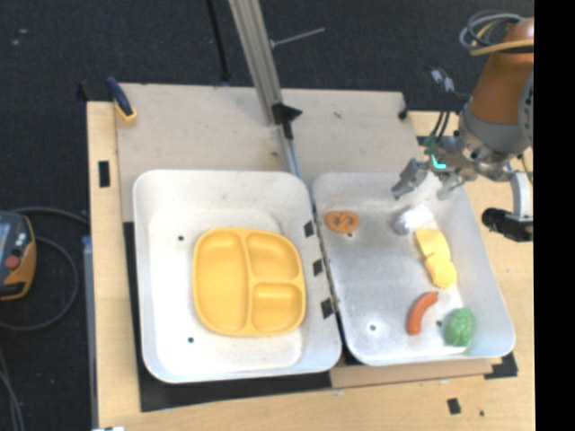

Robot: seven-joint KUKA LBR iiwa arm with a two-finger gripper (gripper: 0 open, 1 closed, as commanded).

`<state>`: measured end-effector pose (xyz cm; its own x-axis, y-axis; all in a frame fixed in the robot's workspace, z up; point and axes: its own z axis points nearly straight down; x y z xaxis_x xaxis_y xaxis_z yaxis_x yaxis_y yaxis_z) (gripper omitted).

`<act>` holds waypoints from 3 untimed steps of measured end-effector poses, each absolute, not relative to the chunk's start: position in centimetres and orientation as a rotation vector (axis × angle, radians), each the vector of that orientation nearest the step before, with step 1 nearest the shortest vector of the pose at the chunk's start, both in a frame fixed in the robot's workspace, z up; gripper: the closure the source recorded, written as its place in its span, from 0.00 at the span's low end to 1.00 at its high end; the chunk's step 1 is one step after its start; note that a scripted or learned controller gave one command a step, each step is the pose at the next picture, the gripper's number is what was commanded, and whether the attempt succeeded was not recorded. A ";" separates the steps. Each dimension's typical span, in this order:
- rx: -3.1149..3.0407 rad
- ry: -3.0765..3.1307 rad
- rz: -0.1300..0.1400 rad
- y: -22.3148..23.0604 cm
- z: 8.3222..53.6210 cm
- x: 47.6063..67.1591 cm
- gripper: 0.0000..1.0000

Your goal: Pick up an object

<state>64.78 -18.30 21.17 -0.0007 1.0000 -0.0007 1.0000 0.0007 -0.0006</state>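
Observation:
My gripper hangs over the far edge of the right bin, its fingers spread open with nothing between them. Just in front of it a small white-grey object lies on the bin floor. Beside that is a yellow block. A brown pretzel-like piece sits near the bin's left wall. Towards the front right corner lie a red sausage and a green broccoli-like piece.
The left bin holds a yellow divided plate. A metal post rises behind the gap between the bins. The arm's orange band shows at the upper right.

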 end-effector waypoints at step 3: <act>2.206 2.207 0.017 -18.7 13.1 65.5 0.00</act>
<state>65.46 -18.69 13.14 -0.0002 1.0000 -0.0075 0.9997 0.0004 0.0228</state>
